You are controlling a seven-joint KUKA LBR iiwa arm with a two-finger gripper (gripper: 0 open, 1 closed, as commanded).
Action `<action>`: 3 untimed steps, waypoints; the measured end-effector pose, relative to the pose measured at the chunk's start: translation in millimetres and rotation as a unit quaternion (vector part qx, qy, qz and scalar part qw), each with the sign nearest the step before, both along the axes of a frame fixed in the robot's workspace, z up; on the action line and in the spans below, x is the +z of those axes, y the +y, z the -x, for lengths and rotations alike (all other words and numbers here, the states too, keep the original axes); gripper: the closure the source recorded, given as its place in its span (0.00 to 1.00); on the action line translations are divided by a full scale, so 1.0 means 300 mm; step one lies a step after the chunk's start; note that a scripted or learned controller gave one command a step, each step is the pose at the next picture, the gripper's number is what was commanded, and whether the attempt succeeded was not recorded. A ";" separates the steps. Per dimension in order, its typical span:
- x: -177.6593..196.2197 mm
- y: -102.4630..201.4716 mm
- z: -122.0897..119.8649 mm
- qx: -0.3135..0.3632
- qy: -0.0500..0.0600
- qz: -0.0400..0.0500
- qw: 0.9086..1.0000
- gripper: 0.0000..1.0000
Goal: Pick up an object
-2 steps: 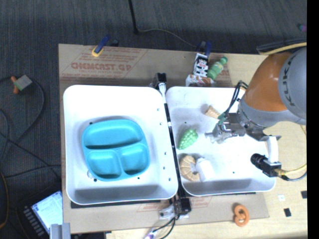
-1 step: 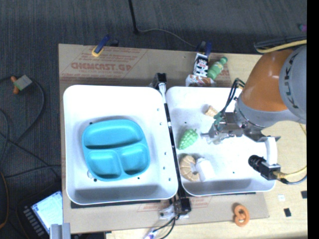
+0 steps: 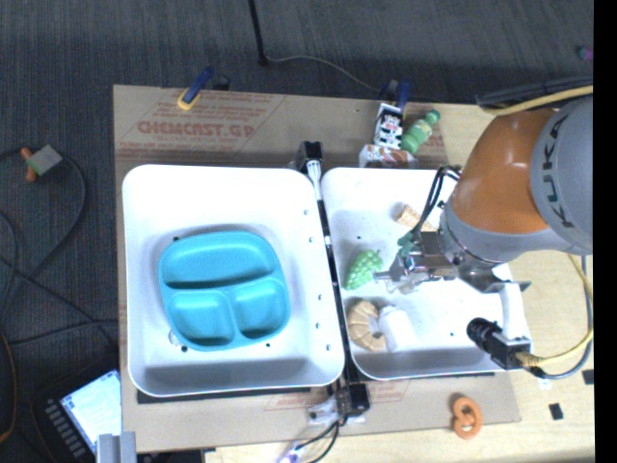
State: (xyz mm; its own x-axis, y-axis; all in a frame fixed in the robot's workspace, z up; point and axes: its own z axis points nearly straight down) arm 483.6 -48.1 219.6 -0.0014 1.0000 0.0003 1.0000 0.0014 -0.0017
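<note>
Claw (image 3: pixel 397 276) over right bin (image 3: pixel 453 350), grip unclear, green toy (image 3: pixel 362 267) just left.

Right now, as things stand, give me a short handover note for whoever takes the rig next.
Gripper: low over the right bin, beside the green grape bunch; nothing seen between its fingers.
Things: grape bunch, a tan bagel-like piece, a white piece and a small tan block all lie in the right bin. A blue divided tray sits in the left bin.
Done: arm is in position over the right bin.
Left: grasp one object and lift it.
</note>
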 end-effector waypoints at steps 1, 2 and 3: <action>-0.082 -0.106 0.002 -0.001 0.000 0.001 1.000 1.00; -0.119 -0.145 -0.128 0.000 0.000 0.001 1.000 1.00; -0.119 -0.118 -0.168 0.000 0.000 0.000 1.000 1.00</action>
